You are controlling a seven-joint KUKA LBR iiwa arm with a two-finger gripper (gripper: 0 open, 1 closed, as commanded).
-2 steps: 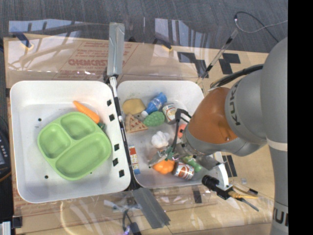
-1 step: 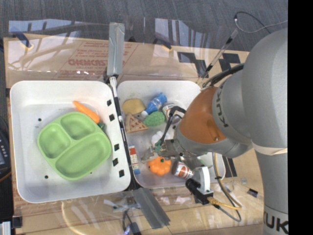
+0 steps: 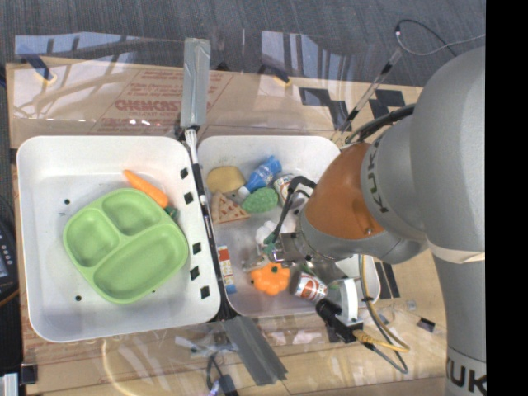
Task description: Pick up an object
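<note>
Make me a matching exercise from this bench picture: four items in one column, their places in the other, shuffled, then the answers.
Items:
1. carrot
2. green divided plate
3. blue bottle
4. orange toy

Places:
A. right bin, far end
B. left bin, lying at the plate's far rim
C. right bin, near end, beside the arm's wrist
D. left bin, middle of the floor

Pairs: 1-B, 2-D, 3-A, 4-C

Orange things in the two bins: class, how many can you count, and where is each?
2. A carrot lies in the left bin by the green plate; an orange toy lies in the right bin. The arm may hide others.
</note>
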